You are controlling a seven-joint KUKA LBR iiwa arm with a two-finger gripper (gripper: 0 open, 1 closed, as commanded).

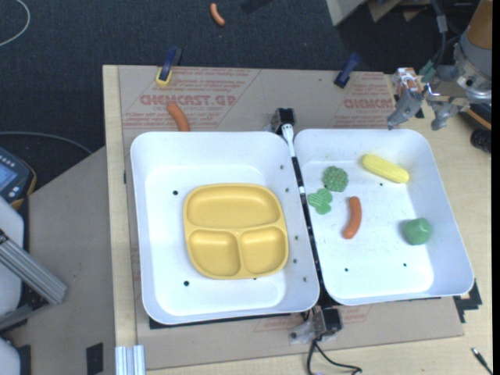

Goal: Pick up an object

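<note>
My gripper (419, 116) hangs above the far right corner of the right bin (391, 276), its two fingers spread open with nothing between them. Inside that bin lie a yellow corn cob (384, 168) nearest the gripper, a piece of broccoli (336, 179), a small green leafy piece (319, 201), an orange sausage (353, 217) and a green pepper (416, 231) toward the right wall. All are apart from the gripper.
The left bin (156, 209) holds a yellow divided plate (234, 230). A loose orange sausage (179, 116) lies on the cardboard behind the left bin, another (217, 13) on the dark floor. Clamps (166, 67) (347, 70) grip the board's far edge.
</note>
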